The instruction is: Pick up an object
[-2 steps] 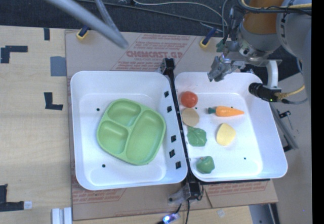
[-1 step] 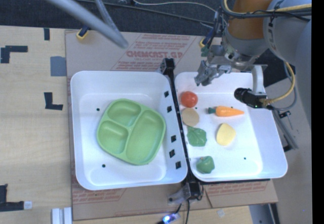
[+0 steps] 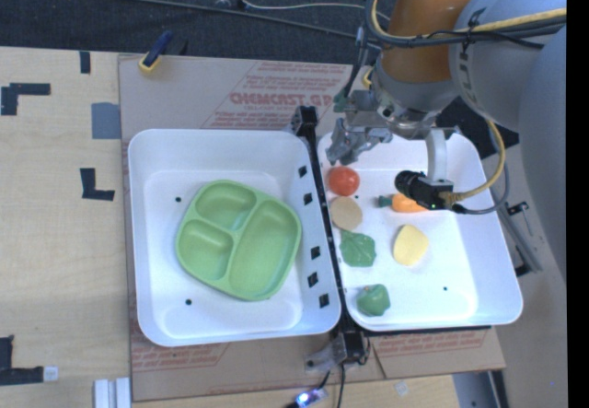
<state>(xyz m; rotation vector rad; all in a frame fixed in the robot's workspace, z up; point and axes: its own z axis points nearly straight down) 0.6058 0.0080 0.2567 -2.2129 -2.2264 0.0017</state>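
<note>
The arm (image 3: pixel 479 19), grey with its orange band, reaches in from the right and hangs over the far left corner of the right bin (image 3: pixel 488 305). Its gripper (image 3: pixel 348 150) points down just above the red tomato-like piece (image 3: pixel 343 180); nothing is seen between its tips, and whether they stand apart or together I cannot tell from here. My reading: the tool is lined up over that piece for a descent, no grasp yet made.

The two bins sit side by side on a cardboard sheet (image 3: pixel 248 93), presumably so that things can be moved across the shared wall.

The left bin (image 3: pixel 147 157) holds a single item, a green divided tray (image 3: pixel 239 238), lying flat and turned at an angle.

The right bin holds the small goods, all candidates for the pick. Along its left wall, from far to near: the red piece, a tan round disc (image 3: pixel 347 214) touching or nearly touching it, a dark green leafy piece (image 3: pixel 358 250), and a second green piece (image 3: pixel 374 300) apart near the front. Towards the middle lie a yellow piece (image 3: pixel 410 245) and an orange carrot-like piece (image 3: pixel 403 204), the latter partly hidden by a black fitting on the arm.

Risk noted: the red piece lies close to the wall and the disc, leaving little room.
</note>
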